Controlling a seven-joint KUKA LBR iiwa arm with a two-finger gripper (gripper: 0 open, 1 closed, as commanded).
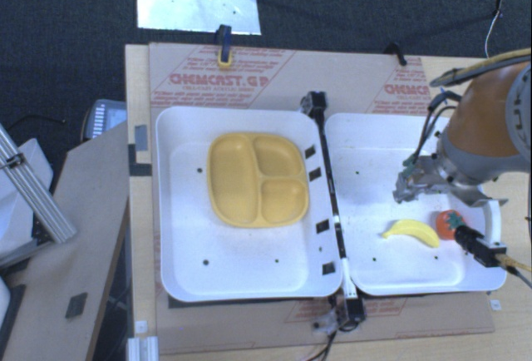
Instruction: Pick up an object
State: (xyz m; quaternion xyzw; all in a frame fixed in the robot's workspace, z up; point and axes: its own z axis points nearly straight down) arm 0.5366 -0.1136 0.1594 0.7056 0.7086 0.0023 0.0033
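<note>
A yellow banana (412, 232) lies in the right bin (366, 185), near its front. Just right of it sits a small red-orange object with a green patch (450, 223), partly hidden by the arm. My gripper (407, 185) hangs over the right bin, a little above and behind the banana, with nothing seen between its fingers. A yellow divided plate (256, 180) rests in the middle of the left bin (179, 210).
The grey arm with its orange band (490, 114) comes in from the right over the right bin's far side. A black clip divider (326, 185) runs between the bins. A clamp (224, 47) sits at the bench's back edge.
</note>
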